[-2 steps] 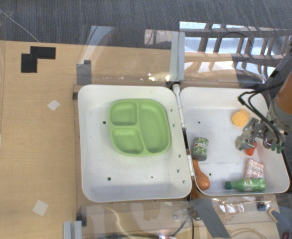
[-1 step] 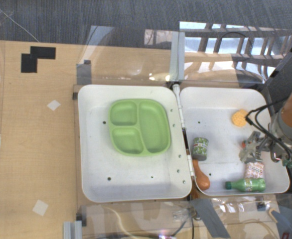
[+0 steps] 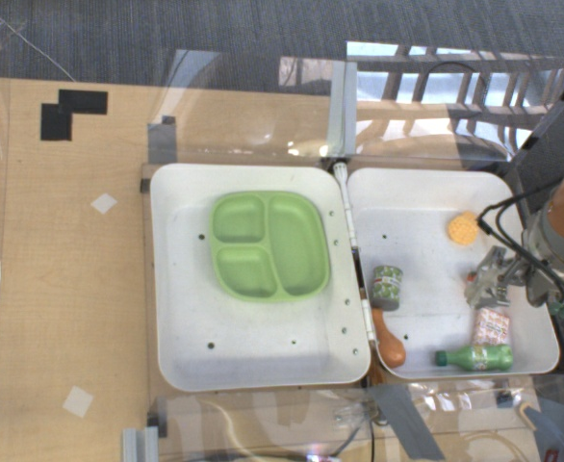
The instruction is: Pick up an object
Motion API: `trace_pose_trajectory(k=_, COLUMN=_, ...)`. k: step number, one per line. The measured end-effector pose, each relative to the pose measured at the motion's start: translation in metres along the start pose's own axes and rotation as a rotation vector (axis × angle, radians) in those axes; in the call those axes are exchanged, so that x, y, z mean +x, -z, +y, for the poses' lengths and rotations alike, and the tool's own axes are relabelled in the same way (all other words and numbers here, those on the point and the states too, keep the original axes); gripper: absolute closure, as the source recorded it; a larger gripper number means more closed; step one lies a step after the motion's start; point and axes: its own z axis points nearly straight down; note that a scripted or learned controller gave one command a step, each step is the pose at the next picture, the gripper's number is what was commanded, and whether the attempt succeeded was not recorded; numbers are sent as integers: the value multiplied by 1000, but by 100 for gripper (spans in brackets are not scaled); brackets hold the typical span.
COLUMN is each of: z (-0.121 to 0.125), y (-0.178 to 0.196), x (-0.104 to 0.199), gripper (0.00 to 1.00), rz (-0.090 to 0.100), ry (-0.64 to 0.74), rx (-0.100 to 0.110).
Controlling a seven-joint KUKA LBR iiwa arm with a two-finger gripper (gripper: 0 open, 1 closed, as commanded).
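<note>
Figure legend. The gripper [image 3: 491,279] is hovering at the right of the frame, low over the right bin [image 3: 412,186], with the grey arm [image 3: 561,162] reaching in from the right edge. Its state cannot be told from this angle, and nothing is visibly held.

Candidate objects are all lying in the right bin: a pink-patterned packet [image 3: 492,327] just below the gripper, a green bottle [image 3: 474,358] on its side at the lower right, touching or nearly touching the packet, a small green can [image 3: 386,286] near the bin's left wall, an orange-brown pear-shaped item [image 3: 388,343] at the lower left of that bin, and a yellow round piece [image 3: 463,228] toward the upper right. The left bin [image 3: 181,287] is holding a green divided plate [image 3: 268,245].

Risks, as a judgement: the gripper is standing closest to the packet (flat and probably slippery), so a descent may be pinching only an edge and letting it slide out. The bottle beside it could be nudged and rolled. The bin's right wall is close by, and a slightly offset descent could be striking the rim instead of an object.
</note>
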Motion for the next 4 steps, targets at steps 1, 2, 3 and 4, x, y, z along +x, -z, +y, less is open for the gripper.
trace_pose_trajectory(k=1, z=1, y=12, x=-3, gripper=100, rz=-9, ry=5, rx=1)
trace_pose_trajectory(k=2, z=75, y=6, x=17, gripper=100, rz=13, ry=-338, rx=-1)
trace_pose_trajectory(k=3, z=85, y=22, x=18, gripper=100, rz=8, ry=-79, rx=-2)
trace_pose_trajectory(k=4, z=75, y=22, x=17, gripper=100, rz=9, ry=105, rx=-2)
